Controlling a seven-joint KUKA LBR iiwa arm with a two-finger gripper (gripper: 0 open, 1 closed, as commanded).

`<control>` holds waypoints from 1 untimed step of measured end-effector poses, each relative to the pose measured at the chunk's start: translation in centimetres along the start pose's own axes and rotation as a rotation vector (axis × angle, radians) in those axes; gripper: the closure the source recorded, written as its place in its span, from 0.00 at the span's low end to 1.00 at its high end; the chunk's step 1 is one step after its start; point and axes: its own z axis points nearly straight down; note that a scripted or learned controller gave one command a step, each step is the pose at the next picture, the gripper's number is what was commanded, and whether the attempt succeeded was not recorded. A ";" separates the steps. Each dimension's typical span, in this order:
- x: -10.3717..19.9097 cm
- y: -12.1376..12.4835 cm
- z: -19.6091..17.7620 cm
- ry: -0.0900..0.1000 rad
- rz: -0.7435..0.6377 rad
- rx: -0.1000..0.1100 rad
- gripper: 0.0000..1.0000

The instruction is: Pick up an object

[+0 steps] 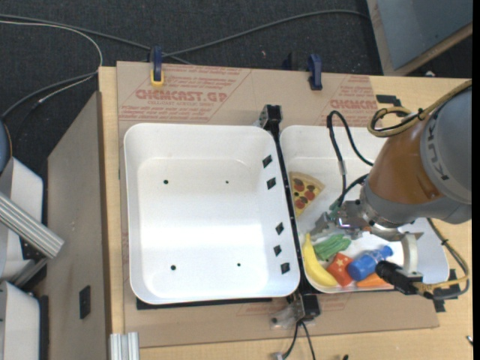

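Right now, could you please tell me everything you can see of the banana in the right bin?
The banana is a yellow, smooth, plastic-looking toy, curved like a crescent. It lies flat at the near left corner of the right bin, running along the left wall. Its inner curve touches the red toy and the green one.

I see a pizza slice lying flat just above the gripper. Below it lies a green piece; a curved banana, a red piece, a blue bottle and an orange piece crowd beyond that.
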 end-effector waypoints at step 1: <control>-0.4 -1.7 0.0 -0.004 0.004 -0.005 0.00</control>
